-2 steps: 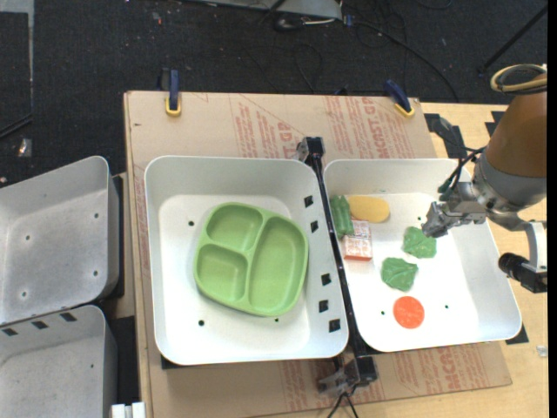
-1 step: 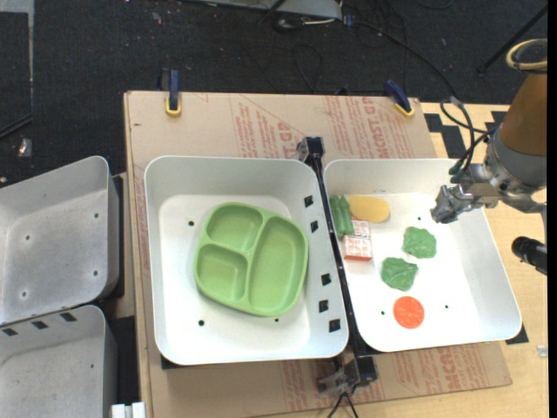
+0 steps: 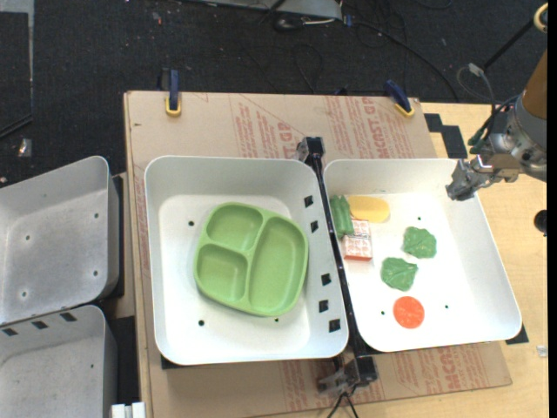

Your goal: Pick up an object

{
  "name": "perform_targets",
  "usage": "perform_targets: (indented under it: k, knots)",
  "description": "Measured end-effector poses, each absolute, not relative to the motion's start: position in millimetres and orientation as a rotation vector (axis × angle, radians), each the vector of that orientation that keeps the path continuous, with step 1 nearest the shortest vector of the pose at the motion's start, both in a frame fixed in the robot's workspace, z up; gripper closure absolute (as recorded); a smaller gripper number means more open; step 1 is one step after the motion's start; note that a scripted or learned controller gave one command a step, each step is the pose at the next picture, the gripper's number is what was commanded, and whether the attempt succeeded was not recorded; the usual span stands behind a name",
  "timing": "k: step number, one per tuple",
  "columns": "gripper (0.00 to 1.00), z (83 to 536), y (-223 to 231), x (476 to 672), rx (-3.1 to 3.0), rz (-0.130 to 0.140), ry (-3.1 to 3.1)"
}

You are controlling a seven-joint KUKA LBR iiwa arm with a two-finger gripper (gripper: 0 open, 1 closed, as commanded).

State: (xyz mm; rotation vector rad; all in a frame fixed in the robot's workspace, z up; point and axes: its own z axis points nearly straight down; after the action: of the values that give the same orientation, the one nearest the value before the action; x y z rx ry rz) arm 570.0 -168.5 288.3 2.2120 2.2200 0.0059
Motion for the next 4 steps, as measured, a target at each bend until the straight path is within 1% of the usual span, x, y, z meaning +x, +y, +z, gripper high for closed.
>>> perform_targets:
  k: [1, 2, 4]
  knots:
    - [1.00, 289, -119, 560.1, 2.214, 0.001, 2.230]
    - [1.00, 282, -63, 546.0, 2.214, 0.000, 2.232]
    - [1.00, 253, 40, 524.5, 2.214, -0.001, 2.233]
